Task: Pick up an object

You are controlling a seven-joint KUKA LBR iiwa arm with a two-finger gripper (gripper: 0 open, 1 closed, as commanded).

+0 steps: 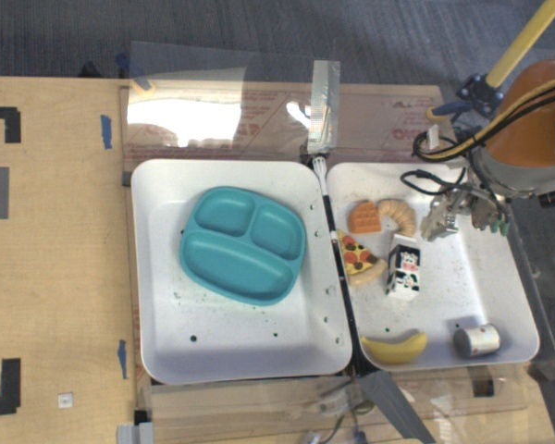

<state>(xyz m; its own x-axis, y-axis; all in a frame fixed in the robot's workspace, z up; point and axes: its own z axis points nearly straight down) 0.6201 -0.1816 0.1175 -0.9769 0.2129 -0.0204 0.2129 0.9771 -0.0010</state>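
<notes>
I have one camera, fixed above the bench [46, 248] and looking down at a slant. It takes in both white bins whole, the left bin [157, 340] near centre and the right bin [509, 285] beside it, so it sits fairly far back. The bench's far edge lies along the top, floor beyond it. The arm [527, 128] enters from my right.

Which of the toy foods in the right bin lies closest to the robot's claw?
The croissant, just left of the gripper; the banana lies farthest, at the near edge.
</notes>
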